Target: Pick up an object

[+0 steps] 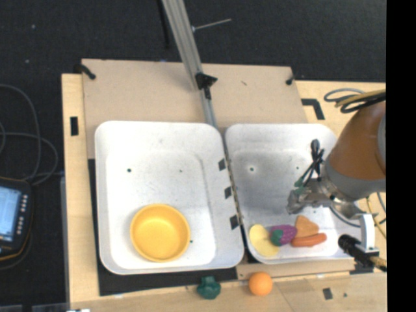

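In the right bin (273, 155), along its near edge, lie a pale yellow piece (260, 238), a purple and green piece (282, 234), an orange wedge (305, 225) and a red-orange carrot-like piece (308, 241). My gripper (301, 202) hangs over the right bin just above and left of the orange wedge, with the grey and orange arm (357, 155) behind it. Nothing shows between its fingers. A yellow bowl (160, 231) sits in the left bin (156, 161) at the near side.
On the bench in front of the bins lie an orange ball (260, 283) and a small dark green object (208, 287). A metal pole (185, 38) slants up from between the bins. Cables run at the right.
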{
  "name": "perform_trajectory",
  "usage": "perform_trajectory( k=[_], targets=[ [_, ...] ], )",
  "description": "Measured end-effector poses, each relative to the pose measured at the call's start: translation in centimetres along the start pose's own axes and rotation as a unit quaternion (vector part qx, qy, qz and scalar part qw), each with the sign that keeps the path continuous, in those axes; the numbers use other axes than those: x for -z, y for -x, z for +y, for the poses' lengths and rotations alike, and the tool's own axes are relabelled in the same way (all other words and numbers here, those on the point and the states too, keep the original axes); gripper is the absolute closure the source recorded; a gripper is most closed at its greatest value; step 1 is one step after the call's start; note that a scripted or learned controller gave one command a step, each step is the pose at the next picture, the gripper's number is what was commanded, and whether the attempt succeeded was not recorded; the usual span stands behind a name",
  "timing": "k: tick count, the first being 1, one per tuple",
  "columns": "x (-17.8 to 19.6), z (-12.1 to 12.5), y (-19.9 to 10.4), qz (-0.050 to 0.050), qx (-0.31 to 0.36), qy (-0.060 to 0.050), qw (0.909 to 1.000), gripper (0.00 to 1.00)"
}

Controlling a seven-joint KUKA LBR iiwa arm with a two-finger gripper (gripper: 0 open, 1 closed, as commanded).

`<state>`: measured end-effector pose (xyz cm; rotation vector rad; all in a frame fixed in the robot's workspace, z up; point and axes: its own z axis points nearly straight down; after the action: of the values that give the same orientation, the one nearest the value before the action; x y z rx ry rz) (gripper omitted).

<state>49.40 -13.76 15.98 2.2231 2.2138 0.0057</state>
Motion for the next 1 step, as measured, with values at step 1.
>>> perform_trajectory(
  k=[1],
  targets=[
    [5.39, 0.12, -0.92, -0.001, 0.004, 0.001, 1.0000, 1.00]
  ],
)
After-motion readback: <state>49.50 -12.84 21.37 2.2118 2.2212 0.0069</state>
